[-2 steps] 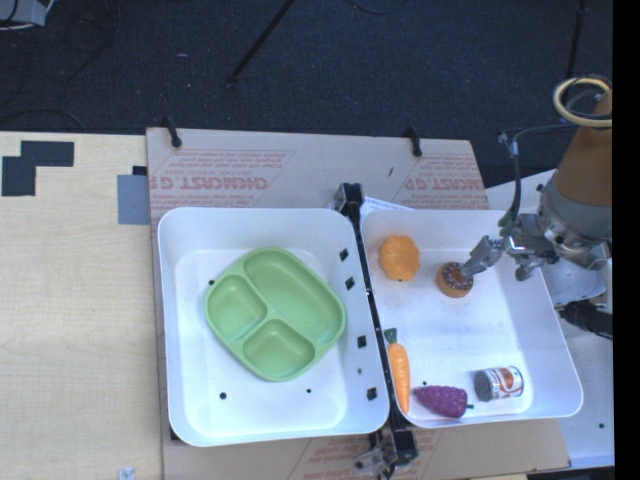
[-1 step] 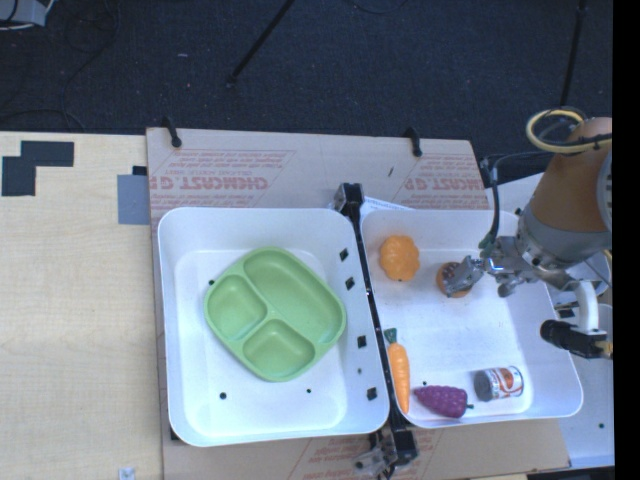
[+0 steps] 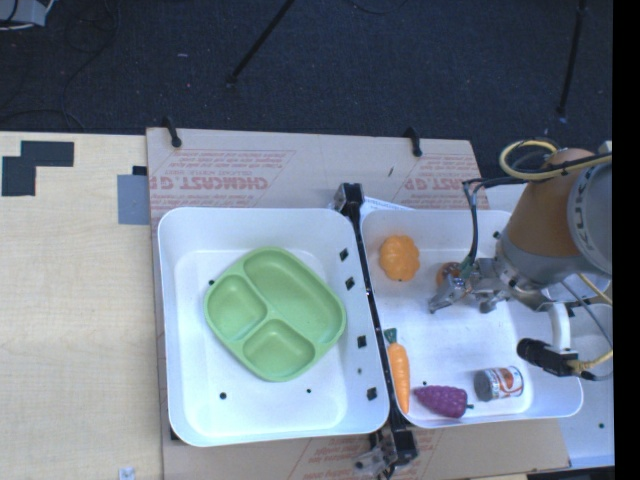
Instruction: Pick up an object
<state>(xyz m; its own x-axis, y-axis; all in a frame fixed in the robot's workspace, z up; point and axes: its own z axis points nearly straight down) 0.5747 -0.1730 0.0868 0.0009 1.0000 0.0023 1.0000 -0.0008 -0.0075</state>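
In the right bin (image 3: 560, 403) lie an orange fruit (image 3: 399, 257) at the back left, a carrot (image 3: 399, 370) along the left wall, a purple bunch of grapes (image 3: 441, 399) at the front, and a small can (image 3: 499, 382) on its side at the front right. My gripper (image 3: 463, 304) hangs over the middle of this bin, right of the orange and behind the can. Its fingers (image 3: 437, 304) stand apart with nothing between them.
The left bin (image 3: 190, 398) holds a green divided plate (image 3: 274, 313). A black divider (image 3: 362, 308) separates the two bins. The arm's grey and orange body (image 3: 550, 223) covers the right bin's back right corner, with cables around it.
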